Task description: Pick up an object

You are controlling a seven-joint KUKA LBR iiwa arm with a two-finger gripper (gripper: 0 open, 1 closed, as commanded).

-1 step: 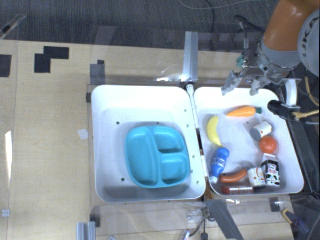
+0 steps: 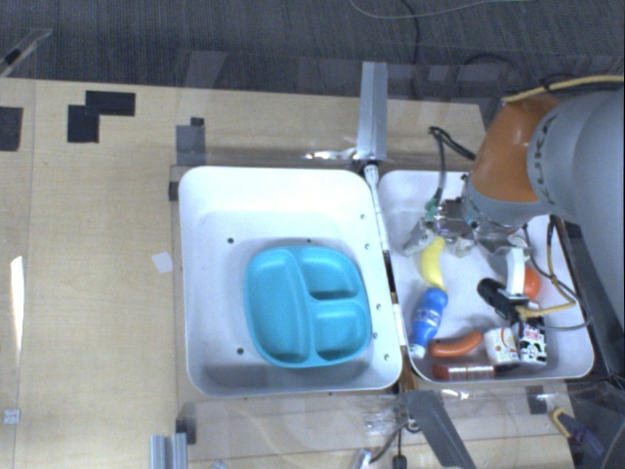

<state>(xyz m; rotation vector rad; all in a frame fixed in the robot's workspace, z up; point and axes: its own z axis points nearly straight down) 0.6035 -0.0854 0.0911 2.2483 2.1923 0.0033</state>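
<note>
Banana (image 2: 433, 262) — just beneath the claw (image 2: 451, 231) — in right bin (image 2: 576, 360).

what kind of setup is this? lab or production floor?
Most likely a research lab bench for bin picking. Two shallow white bins sit fixed to a wooden bench, the right one holding toy-like odds and ends such as a yellow banana and a blue bottle, and a loose cable trails across the carpet behind.

A blue divided plate (image 2: 309, 304) lies in the left white bin (image 2: 205, 262) on the wooden bench (image 2: 88, 291).
</note>
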